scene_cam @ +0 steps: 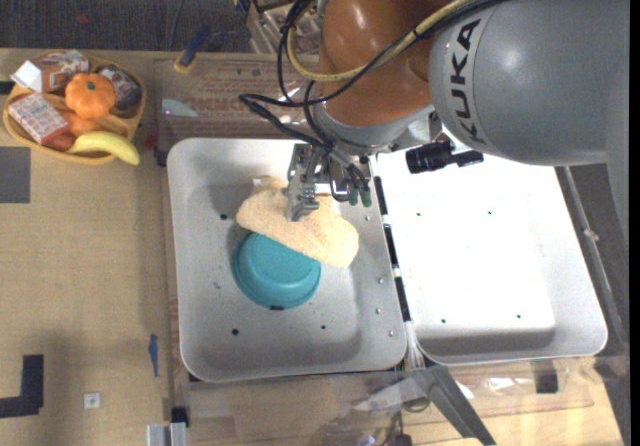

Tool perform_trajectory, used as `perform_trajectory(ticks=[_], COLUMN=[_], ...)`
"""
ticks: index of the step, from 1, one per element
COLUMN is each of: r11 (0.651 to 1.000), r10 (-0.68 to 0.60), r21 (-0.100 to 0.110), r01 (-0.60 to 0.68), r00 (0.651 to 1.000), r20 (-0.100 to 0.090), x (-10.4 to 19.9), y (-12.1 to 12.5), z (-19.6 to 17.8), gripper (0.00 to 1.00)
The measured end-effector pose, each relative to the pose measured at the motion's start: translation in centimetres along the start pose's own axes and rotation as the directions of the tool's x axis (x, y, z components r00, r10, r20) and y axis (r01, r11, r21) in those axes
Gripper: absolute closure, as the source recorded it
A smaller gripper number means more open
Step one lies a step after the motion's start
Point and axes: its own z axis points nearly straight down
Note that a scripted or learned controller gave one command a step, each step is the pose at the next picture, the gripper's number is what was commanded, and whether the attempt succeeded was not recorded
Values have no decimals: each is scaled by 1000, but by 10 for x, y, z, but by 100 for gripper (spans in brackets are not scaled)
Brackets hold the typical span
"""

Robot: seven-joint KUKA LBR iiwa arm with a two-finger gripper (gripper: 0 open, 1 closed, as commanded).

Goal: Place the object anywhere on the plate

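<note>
My claw [303, 202] hangs over the left bin [200, 324], its metal fingers pointing down into the upper edge of the yellow sponge-like object [300, 226]. That object is a pale, flattish slab whose long axis runs from about ten o'clock to four o'clock across the bin. It lies directly under my fingertips and spreads away from them toward five o'clock. Its lower half overlaps the top rim of the teal plate [277, 274], which sits just at six o'clock of my claw, so the object already rests partly over the plate and partly on the bin floor at the plate's eleven o'clock side.

Whether my fingers are apart or pinched on the slab I cannot tell: they merge into one grey cluster against the pale surface, and my own wrist and orange band shadow them from above.

I judge that the coming move turns on a short carry toward six o'clock, so the slab lands wholly on the plate.

The plate's upper part is hidden under the object. The right bin [500, 264] lies at three o'clock, well apart.
</note>
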Motion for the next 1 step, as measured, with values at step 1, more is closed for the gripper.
perform_trajectory(ticks=[1], r11=[1000], r10=[0], r21=[0], r01=[0], r00=[1000], r20=[0], x=[0], y=[0], z=[0], gripper=[0])
